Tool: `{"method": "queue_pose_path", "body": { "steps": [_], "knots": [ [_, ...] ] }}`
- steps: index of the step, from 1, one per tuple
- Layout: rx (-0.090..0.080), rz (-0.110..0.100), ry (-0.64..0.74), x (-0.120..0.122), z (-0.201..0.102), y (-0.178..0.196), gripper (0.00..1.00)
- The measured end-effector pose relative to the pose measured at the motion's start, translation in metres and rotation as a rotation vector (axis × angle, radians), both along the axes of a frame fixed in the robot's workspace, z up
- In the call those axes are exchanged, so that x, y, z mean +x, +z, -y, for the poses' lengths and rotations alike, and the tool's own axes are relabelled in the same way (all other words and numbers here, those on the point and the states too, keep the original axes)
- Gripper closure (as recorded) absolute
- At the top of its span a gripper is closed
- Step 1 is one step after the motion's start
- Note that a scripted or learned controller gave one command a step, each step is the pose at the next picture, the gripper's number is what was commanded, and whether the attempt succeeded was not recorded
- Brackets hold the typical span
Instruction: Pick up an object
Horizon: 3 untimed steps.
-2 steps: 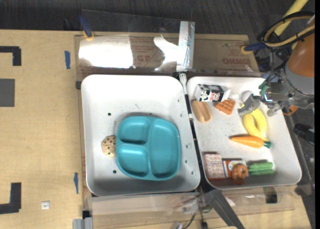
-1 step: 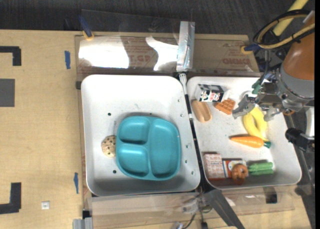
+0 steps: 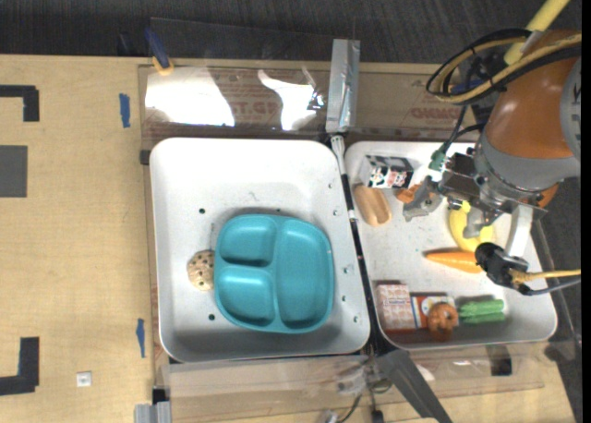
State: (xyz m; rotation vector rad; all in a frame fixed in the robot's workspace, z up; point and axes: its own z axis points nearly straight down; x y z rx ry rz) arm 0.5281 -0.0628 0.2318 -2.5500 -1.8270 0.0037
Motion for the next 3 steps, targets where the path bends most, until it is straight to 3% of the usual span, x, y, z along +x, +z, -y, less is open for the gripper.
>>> {"method": "queue_pose_path", "body": {
  "steps": [1,2,3],
  "knots": [
    [-0.002,-0.002,0.127,0.093,0.059,-0.077,0.00],
    [0.004,-0.021,0.329,0.116,0.058,-0.147,0.00],
    [-0.002,0.007,0.437,0.078,0.069,-0.145,0.00]
  ]
}}
